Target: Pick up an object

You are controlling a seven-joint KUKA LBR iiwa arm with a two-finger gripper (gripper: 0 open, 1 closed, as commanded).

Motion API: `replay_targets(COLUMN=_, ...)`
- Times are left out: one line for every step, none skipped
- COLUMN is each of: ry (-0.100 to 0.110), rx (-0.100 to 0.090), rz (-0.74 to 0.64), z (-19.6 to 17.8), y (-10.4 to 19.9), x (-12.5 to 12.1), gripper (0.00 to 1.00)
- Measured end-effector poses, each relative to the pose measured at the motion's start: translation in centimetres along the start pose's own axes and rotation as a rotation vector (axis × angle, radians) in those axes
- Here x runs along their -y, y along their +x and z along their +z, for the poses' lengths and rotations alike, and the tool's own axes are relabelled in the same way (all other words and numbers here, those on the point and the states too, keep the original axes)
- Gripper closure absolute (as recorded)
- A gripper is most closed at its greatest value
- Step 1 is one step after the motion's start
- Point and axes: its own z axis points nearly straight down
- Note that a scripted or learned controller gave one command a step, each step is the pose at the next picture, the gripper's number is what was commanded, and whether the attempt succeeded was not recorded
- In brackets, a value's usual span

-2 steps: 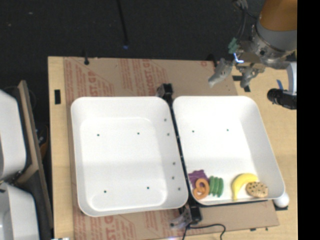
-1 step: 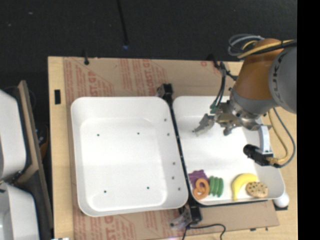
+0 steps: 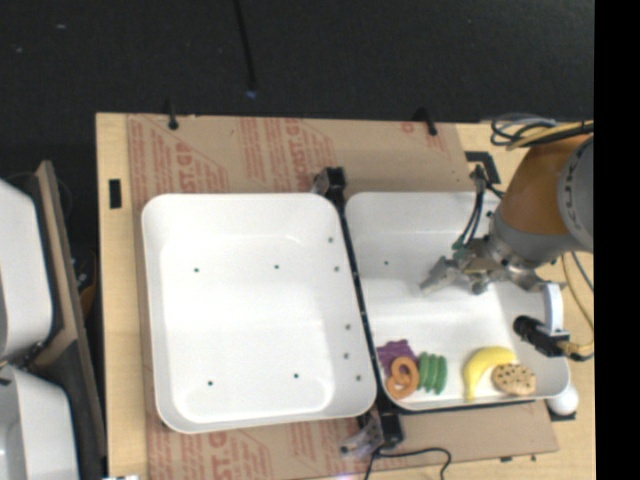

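Along the front edge of the right bin (image 3: 400, 230) lie several small toys: a purple piece (image 3: 396, 350), an orange ring (image 3: 403, 377), a green ribbed piece (image 3: 432, 371), a yellow banana (image 3: 486, 365) and a brown speckled cookie (image 3: 514, 378). My gripper (image 3: 456, 280) hangs over the middle of the right bin, behind the toys and apart from them. Its two grey fingers (image 3: 433, 277) are spread open with nothing between them. The orange-banded arm (image 3: 535, 193) comes in from the right.
The left bin (image 3: 170, 268) sits beside the right one, their rims meeting at a black clip (image 3: 330, 180). A black-and-white fixture (image 3: 545, 333) sticks out at the right bin's right rim. Cardboard (image 3: 250, 153) covers the bench behind the bins.
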Motion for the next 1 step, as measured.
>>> replay_targets(ry=-0.009, rx=0.000, rz=-0.062, z=-0.35, y=-1.41, x=-3.06, gripper=0.00)
